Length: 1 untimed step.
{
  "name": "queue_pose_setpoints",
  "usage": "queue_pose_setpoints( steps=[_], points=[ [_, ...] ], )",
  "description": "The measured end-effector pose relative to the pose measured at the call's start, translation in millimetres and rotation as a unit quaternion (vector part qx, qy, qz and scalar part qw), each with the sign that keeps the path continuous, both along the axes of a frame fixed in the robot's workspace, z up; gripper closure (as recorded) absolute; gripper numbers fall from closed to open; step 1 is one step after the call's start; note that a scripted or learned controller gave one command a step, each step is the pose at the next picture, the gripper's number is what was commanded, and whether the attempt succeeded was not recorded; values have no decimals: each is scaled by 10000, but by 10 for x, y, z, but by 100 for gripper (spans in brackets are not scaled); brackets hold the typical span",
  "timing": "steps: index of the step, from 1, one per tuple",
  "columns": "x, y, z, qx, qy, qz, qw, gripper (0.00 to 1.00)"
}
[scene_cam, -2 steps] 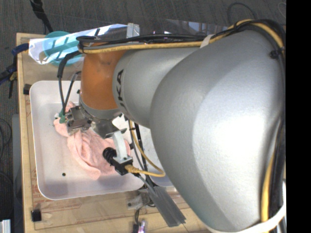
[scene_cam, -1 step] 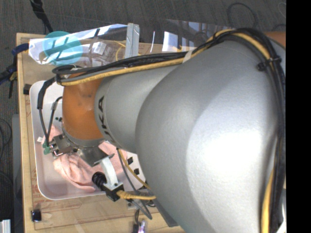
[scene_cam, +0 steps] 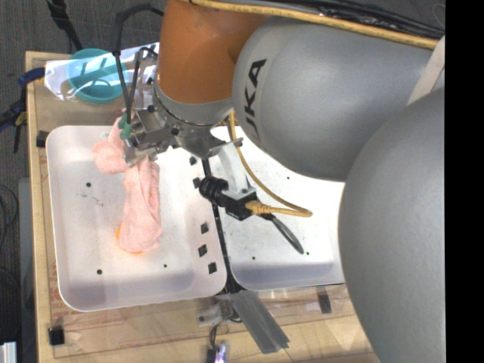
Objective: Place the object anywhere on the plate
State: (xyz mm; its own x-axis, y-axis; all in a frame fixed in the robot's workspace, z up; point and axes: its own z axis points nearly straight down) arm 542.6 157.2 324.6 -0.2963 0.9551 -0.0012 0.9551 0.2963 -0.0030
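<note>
Pink cloth point(scene_cam: 140, 195) hangs in the left bin point(scene_cam: 68, 278), its top bunched at the gripper point(scene_cam: 136, 138); finger state cannot be told. Arm point(scene_cam: 302, 74) casing reads "KA".

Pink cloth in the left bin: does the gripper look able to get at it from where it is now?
Probably yes. The gripper sits right at the upper end of the pink cloth, and nothing lies between them in the left bin. Whether it actually holds the cloth can't be told.
</note>
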Motion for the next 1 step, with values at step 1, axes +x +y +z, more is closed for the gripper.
queue_pose_setpoints(
  steps=[1],
  points=[
    [-120, -222, -1222, -5, 28, 121, 9999, 100]
  ],
)
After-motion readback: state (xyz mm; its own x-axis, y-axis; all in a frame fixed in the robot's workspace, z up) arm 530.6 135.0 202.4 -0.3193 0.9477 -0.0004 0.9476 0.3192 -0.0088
